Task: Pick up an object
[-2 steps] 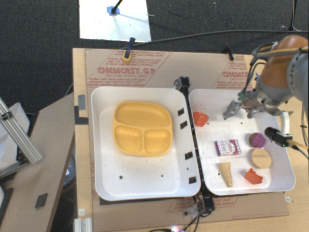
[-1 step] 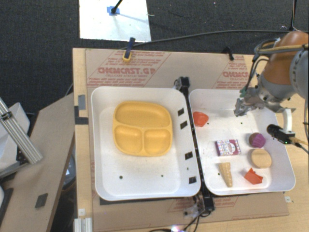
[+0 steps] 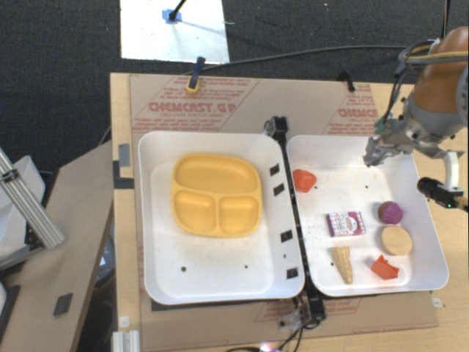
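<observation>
Yellow, a moulded plastic divided plate lay in the left white bin. In the right white bin sat a red-orange lump, a pink-and-white packet, a tan cone, a purple ball, a tan disc and a red wedge. The gripper hovered over that bin's far edge, its grip unreadable, apart from every object; nothing looked picked yet.

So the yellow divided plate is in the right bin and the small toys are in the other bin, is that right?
Not quite. The camera view shows the yellow divided plate in the left bin; the small toys, such as the purple ball, lie in the right bin.
</observation>
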Tool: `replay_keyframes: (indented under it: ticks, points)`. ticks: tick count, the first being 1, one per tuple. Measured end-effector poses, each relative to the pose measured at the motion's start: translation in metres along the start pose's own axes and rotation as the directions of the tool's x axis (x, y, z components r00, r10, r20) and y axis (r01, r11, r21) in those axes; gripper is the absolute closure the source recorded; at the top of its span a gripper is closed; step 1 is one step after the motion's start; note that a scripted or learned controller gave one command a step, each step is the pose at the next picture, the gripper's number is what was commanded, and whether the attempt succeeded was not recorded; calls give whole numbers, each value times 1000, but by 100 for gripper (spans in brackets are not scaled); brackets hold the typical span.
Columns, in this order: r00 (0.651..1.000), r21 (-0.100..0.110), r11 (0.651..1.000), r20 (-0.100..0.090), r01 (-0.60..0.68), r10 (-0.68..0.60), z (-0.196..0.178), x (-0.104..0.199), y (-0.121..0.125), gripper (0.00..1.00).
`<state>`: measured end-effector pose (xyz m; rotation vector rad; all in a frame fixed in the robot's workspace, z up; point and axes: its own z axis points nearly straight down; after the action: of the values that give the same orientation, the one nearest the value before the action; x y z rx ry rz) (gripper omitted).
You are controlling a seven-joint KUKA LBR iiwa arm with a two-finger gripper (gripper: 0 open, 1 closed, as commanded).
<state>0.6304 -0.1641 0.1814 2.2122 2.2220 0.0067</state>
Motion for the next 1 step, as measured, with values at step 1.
replay_keyframes:
  ticks: [1]
  points:
    - [1000,1,1000,0,0,0,-49,0,2,100]
